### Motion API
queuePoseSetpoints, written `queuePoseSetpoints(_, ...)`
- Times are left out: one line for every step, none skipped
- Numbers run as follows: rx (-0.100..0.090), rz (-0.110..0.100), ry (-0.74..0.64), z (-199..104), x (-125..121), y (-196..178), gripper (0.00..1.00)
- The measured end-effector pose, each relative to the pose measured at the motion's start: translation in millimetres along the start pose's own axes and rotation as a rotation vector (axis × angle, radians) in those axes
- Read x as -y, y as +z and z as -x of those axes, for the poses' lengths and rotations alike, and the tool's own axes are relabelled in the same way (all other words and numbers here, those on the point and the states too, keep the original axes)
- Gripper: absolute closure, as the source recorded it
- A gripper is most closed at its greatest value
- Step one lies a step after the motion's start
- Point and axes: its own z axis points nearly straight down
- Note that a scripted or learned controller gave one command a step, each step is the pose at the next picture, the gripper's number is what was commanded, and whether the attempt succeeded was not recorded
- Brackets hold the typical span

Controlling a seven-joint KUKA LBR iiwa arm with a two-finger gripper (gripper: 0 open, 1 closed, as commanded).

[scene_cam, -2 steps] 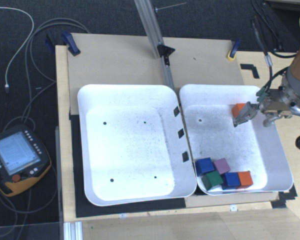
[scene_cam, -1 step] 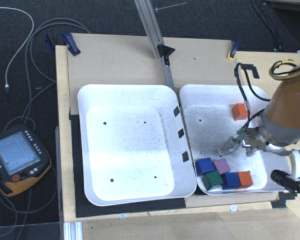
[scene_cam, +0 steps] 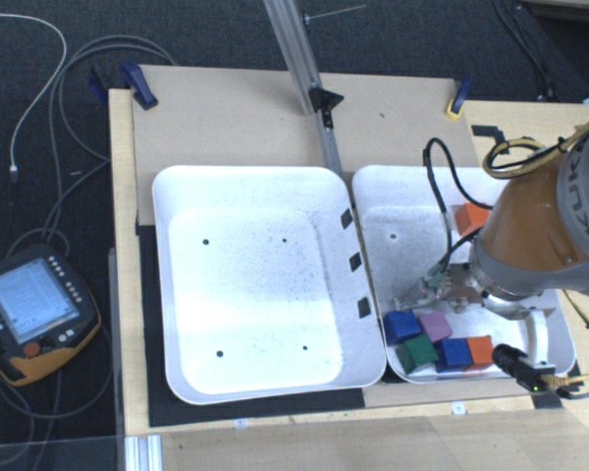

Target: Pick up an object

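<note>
White bins [scene_cam: 245, 381] on wooden bench [scene_cam: 236, 116]; dark, perhaps carpeted, floor [scene_cam: 39, 96].

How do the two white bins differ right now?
The left bin shows a bare speckled floor, while the right bin holds coloured blocks bunched at its near end. The arm hangs over the right bin, not the left bin. Both are shallow, white and round-cornered.

No text, label or number is legible anywhere.
</note>
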Motion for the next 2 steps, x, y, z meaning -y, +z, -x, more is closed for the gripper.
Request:
queuePoseSetpoints(-0.003, -0.011, -0.004, 23, -46, 15, 0.0)
queuePoseSetpoints(-0.002, -0.011, -0.003, 85, -144, 15, 0.0)
